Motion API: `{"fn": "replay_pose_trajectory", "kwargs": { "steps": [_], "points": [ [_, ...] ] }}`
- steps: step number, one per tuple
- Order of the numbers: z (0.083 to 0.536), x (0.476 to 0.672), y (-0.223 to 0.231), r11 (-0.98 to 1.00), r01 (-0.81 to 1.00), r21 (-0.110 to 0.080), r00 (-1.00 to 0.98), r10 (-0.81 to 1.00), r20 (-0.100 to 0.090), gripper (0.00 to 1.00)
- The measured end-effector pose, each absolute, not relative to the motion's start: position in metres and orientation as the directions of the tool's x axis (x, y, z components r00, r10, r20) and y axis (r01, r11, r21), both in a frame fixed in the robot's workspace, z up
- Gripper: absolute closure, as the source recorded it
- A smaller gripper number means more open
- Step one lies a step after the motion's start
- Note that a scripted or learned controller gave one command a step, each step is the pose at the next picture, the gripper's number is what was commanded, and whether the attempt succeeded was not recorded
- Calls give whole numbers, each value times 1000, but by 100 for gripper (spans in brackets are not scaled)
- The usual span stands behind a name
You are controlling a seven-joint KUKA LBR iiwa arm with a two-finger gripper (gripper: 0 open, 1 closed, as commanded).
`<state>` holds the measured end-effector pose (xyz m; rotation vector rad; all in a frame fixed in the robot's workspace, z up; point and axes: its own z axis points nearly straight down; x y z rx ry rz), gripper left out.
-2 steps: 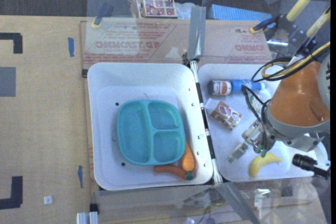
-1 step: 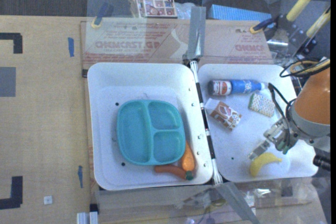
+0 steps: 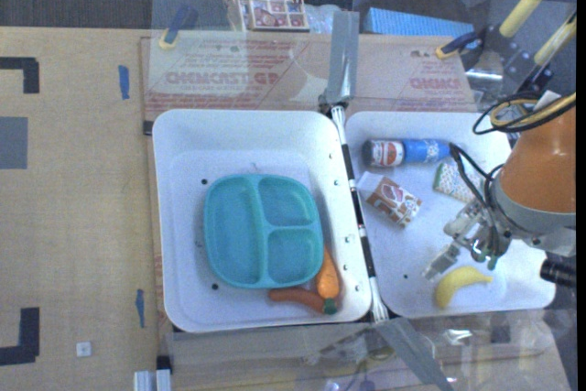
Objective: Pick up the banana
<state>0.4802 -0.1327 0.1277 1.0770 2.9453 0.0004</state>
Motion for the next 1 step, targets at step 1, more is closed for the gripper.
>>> {"fn": "replay_pose_trajectory", "kwargs": {
  "steps": [1],
  "points": [
    [105, 480, -141, 771, 636, 0, -771, 636, 0, 0]
  ]
}}
